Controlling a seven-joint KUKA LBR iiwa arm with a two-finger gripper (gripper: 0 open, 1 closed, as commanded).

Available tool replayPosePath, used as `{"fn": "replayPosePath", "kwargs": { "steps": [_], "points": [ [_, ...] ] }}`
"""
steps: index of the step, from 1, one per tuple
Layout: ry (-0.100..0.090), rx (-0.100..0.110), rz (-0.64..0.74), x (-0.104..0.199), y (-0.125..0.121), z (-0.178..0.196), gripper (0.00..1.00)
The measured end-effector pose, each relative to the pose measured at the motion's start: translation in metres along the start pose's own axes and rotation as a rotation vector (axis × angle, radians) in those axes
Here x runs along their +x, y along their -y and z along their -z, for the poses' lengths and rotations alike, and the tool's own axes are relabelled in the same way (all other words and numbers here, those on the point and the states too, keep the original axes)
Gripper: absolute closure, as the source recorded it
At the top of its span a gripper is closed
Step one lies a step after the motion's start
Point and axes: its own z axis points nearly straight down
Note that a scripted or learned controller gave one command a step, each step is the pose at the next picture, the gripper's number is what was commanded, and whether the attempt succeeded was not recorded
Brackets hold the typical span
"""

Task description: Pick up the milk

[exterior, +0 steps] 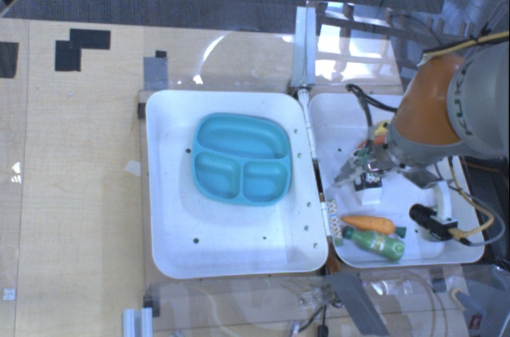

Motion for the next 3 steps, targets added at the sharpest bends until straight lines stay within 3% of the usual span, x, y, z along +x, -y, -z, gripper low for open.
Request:
{"fn": "replayPosePath", "kwargs": {
  "steps": [1, 2, 3],
  "points": [
    [0.002, -0.003, 0.167, -0.032, 0.035, 0.001, 0.00],
    [0.000, 0.005, 0.058, -0.041, 0.048, 0.053, 0.00],
    [0.001, -0.001, 0.219, 0.003, -0.030, 0.000, 0.00]
  ]
}}
